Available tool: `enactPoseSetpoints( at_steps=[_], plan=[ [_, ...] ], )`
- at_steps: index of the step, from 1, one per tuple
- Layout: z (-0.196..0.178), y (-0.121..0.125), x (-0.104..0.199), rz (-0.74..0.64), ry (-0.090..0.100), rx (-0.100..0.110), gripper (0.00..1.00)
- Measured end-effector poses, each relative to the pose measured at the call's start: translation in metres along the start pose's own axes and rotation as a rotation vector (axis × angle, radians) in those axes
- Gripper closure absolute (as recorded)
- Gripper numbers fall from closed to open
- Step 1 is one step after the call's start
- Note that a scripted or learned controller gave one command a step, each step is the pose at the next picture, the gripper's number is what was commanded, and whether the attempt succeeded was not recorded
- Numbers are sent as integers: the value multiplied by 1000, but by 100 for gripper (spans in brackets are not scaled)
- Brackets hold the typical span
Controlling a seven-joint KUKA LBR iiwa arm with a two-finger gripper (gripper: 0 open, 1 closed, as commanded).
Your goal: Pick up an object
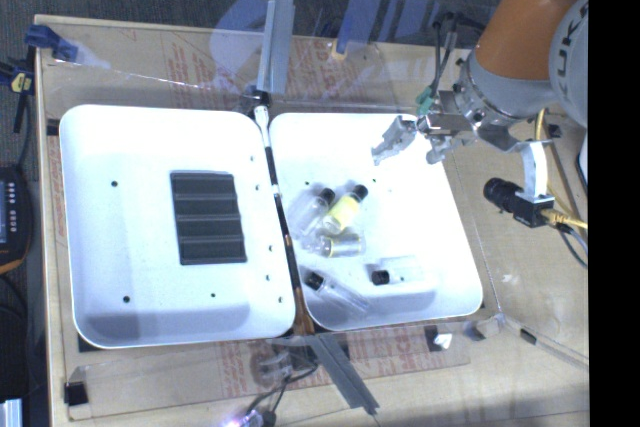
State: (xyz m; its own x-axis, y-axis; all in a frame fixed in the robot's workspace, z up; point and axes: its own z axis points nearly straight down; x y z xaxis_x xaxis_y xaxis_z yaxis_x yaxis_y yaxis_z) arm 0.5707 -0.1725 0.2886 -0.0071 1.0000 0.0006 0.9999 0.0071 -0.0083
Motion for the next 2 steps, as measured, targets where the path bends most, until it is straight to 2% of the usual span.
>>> enactPoseSetpoints(
  at_steps=[1,2],
  plan=[
    [157,43,2,-23,0,0,0],
    [199,-7,-13,-72,0,-3,0]
  ],
)
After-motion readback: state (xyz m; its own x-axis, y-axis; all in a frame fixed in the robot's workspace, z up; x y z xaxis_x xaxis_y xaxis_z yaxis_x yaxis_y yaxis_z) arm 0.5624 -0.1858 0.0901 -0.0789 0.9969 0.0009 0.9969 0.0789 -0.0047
